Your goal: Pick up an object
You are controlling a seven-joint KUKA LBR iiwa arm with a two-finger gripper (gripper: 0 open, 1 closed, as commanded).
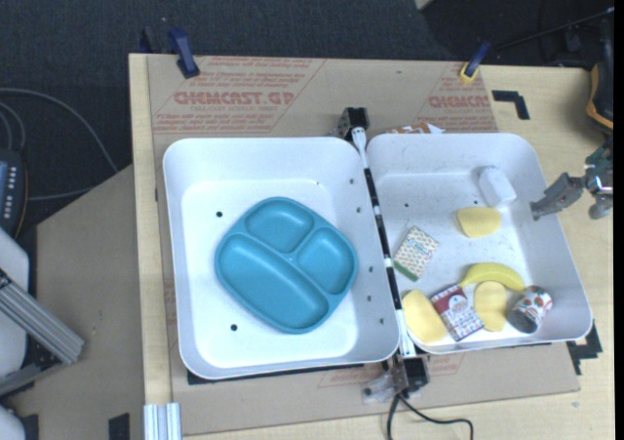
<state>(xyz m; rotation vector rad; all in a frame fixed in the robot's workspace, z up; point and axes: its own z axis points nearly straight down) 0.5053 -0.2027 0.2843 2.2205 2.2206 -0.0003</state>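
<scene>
1. Left bin (185, 233) has just a blue plate (283, 260) in it, three compartments, sitting flat in the middle. Too wide and flat for two fingers, I'd skip it.
2. Right bin (546, 233) is where the pickable stuff is. Near the divider there's a small patterned packet (416, 252) lying flat, well apart from the rest.
3. Bottom of that bin is a crowded cluster: a yellow lump (421, 315), a red-and-white box (456, 311), a banana (492, 277), a yellow block (490, 306) and a little can (529, 306) on its side, all touching or nearly so.
4. Higher up, a yellow piece (479, 222) sits alone, with a pale white block (495, 185) just above it.
5. Gripper (558, 196) is over the bin's right rim, empty; fingers look spread a bit, nothing between them.
6. My take: go for the lone yellow piece. It's nearest the gripper and has open floor around it, so the fingers can drop on both sides without nudging neighbours. Centre over it, come down straight, close only once the fingers straddle it. The cluster looks like a recipe for a bad grab.
</scene>
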